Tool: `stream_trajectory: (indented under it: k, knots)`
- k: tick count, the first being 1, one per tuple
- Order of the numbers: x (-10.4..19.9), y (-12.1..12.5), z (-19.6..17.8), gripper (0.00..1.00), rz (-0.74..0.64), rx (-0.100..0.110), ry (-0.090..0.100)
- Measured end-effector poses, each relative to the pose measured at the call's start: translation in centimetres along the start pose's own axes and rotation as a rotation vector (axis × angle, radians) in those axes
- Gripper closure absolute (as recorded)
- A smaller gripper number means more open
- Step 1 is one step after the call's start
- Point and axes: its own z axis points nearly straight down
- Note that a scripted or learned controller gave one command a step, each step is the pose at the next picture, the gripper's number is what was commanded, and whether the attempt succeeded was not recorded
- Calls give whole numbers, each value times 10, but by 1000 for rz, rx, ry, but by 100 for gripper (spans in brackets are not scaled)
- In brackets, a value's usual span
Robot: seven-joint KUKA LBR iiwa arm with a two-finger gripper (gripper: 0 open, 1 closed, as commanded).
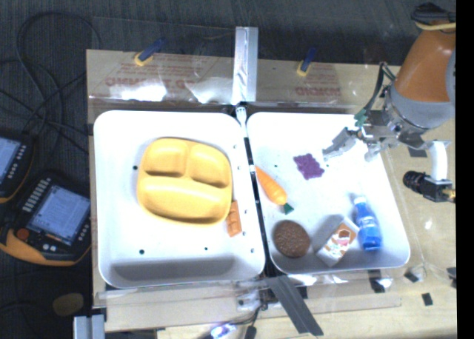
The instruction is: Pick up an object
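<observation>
Plastic yellow tray (184,180) fills the left bin (111,256). Right bin (392,252): carrot (271,186), brown disc (292,237), purple piece (309,165), small carton (338,242), blue bottle (366,221). The gripper (354,143) hovers beside the purple piece, fingers spread and holding nothing.

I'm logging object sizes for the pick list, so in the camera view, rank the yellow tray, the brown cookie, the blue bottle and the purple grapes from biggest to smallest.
1. yellow tray, by far the largest.
2. brown cookie and blue bottle: too close to rank.
3. purple grapes, slightly smaller than both.
</observation>
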Motion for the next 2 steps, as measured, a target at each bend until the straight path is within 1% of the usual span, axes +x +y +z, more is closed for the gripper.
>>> stream_trajectory:
  k: [1, 2]
  knots:
    - [-24, -40, -84, 0, 37, 0, -3]
    - [-52, -55, 32, 0, -86, 1, 0]
